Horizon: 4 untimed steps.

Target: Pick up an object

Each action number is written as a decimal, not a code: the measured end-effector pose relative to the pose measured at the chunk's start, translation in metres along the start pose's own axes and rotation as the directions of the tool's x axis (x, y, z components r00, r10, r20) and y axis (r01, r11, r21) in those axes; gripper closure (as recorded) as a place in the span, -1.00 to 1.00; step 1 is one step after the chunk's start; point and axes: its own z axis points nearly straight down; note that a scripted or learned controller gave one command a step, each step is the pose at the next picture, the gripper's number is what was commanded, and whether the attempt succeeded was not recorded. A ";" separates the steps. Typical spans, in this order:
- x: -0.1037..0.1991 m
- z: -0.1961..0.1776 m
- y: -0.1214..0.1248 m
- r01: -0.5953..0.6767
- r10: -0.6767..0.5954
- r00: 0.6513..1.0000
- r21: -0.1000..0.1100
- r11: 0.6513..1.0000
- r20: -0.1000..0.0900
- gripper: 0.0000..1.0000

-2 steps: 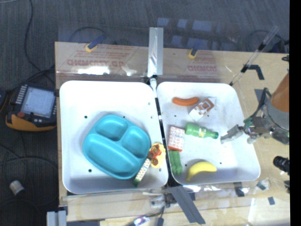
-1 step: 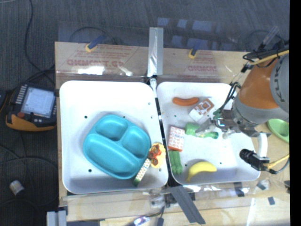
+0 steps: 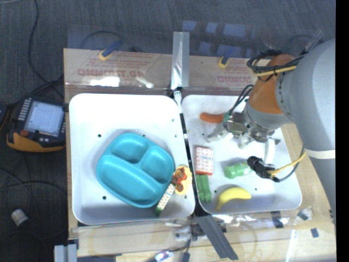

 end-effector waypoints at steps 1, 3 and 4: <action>-0.011 -0.055 -0.097 0.038 -0.038 0.999 0.015 0.999 0.000 -1.00; -0.042 -0.042 -0.035 0.071 -0.071 0.997 0.014 0.997 -0.001 -1.00; -0.064 0.001 0.026 0.151 -0.151 0.988 0.002 0.989 0.003 -1.00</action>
